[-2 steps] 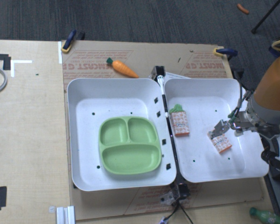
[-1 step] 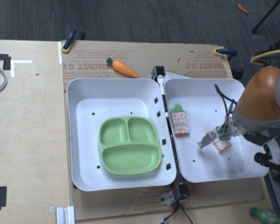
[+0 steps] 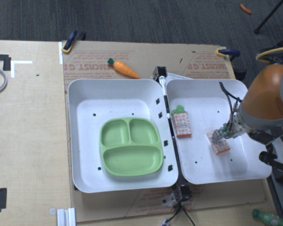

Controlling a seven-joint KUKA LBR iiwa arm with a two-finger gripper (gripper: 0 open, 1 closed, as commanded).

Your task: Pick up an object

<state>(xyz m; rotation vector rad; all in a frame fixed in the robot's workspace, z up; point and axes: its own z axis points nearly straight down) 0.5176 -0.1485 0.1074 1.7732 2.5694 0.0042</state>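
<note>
Here, small red-and-white packet [image 3: 221,147] — crumpled, flat in right bin [image 3: 203,168], claw [image 3: 220,134] above

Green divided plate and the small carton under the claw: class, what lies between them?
In the camera view, between the green divided plate and the small carton lie the bins' meeting rims and a red-and-white packet with green top.

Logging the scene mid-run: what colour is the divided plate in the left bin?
Light green, seen clearly in the camera view: the three-compartment plastic plate.
</note>
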